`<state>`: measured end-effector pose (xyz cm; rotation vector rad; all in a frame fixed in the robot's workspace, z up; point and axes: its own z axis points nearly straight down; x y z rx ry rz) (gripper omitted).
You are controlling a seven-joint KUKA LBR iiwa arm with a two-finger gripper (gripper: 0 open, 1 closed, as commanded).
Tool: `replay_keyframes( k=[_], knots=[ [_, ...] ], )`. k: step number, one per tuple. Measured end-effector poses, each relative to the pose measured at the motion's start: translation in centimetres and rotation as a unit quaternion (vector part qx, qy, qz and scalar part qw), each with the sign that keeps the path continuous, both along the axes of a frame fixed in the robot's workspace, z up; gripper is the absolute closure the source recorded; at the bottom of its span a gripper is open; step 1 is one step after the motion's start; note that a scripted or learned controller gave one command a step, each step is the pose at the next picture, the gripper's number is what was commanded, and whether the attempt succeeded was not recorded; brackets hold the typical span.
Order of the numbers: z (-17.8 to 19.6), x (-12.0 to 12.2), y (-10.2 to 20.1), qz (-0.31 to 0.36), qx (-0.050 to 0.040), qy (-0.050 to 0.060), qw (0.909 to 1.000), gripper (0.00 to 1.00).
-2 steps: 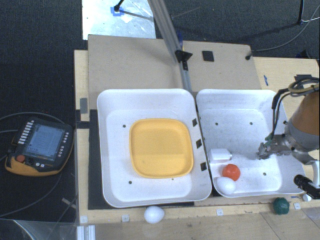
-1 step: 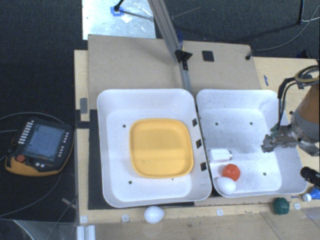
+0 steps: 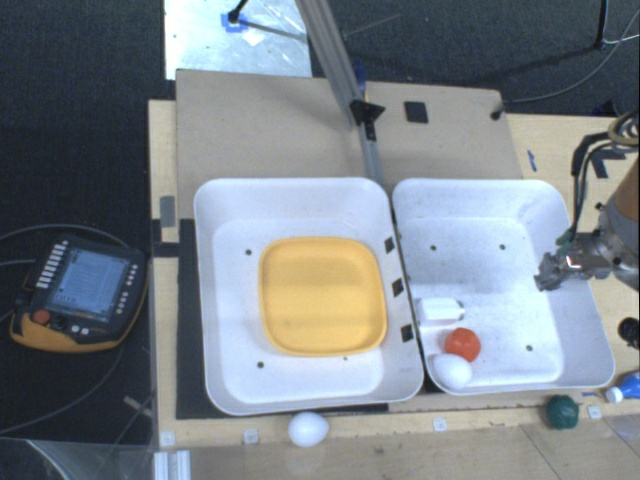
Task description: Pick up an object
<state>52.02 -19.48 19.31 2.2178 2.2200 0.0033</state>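
Two shallow, glossy white plastic bins side by side on the table [image 3: 330, 133]. In the left bin [image 3: 225, 268], a smooth yellow square plate [image 3: 323, 294] with rounded corners. In the right bin [image 3: 500, 238], clustered at the near-left corner: small white block [image 3: 440, 311], round orange-red ball [image 3: 462, 344], white egg-shaped object [image 3: 452, 371]. Over the right rim, the claw [image 3: 553, 272], grip impossible to tell.
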Motion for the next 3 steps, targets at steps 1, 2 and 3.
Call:
replay_keyframes(
  k=[1,2,3],
  knots=[
    [5.2,0.1,0.0,0.0,-0.0001,0.0,1.0,1.0],
    [4.4,1.9,4.4,0.002,0.0009,0.002,1.0,1.0],
    [3.7,2.5,9.3,0.002,0.0009,0.002,1.0,1.0]
  ],
)
